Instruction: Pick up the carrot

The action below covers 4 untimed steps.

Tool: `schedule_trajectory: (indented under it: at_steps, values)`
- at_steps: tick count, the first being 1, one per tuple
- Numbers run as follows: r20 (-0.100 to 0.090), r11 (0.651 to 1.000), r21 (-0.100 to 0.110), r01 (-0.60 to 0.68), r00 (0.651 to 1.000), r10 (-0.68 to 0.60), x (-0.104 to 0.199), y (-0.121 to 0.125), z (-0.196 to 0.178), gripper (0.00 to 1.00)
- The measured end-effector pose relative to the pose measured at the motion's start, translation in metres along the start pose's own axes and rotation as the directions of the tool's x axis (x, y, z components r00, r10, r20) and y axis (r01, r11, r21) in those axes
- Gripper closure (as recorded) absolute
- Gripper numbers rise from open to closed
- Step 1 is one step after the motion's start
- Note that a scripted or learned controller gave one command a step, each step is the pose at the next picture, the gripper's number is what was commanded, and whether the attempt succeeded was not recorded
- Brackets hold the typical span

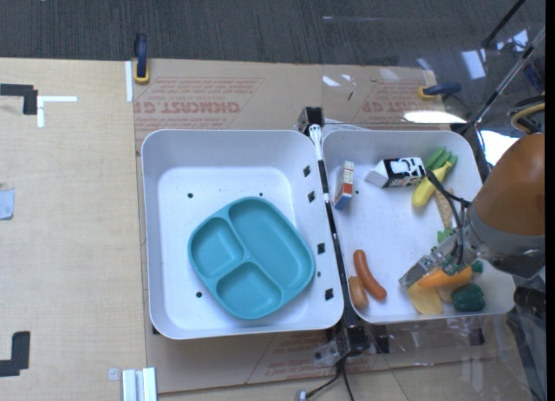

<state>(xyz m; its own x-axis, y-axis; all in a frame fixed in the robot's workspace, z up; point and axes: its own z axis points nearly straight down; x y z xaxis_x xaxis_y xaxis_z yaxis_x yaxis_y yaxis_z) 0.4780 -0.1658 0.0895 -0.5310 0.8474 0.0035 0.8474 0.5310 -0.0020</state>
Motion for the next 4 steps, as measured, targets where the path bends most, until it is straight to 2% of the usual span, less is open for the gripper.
schedule_trajectory:
  at_steps: [1,2,3,4]
  values:
    - [0.001,1.000,-0.001,-0.006,1.000,0.006,-0.001,0.001,-0.007,1.00]
    - [0.003,0.988,0.000,-0.155,0.988,0.155,0.018,0.094,0.001,1.00]
    - [0.003,0.988,0.000,-0.155,0.988,0.155,0.017,0.094,0.001,0.00]
    - [0.002,0.960,0.001,-0.281,0.960,0.281,-0.002,-0.002,0.000,0.00]
